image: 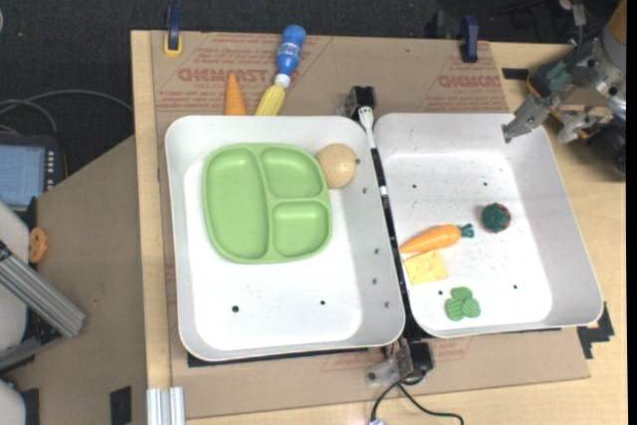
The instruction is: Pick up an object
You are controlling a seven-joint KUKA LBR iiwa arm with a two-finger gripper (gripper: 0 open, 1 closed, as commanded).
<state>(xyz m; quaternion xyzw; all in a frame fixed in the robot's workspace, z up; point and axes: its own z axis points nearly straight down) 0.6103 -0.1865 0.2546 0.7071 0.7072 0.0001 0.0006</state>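
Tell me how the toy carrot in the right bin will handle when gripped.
The carrot looks like smooth, stiff plastic, so probably light and slippery. Its tapered round body may roll or squirt free. It touches the yellow piece, which may shift.

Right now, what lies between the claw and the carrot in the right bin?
In the camera view, bare white bin floor separates the claw from the carrot.

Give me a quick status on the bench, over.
Gripper at right bin's far corner, above the rim. Carrot, yellow piece, two green items lie untouched in bin. Nothing in the way.
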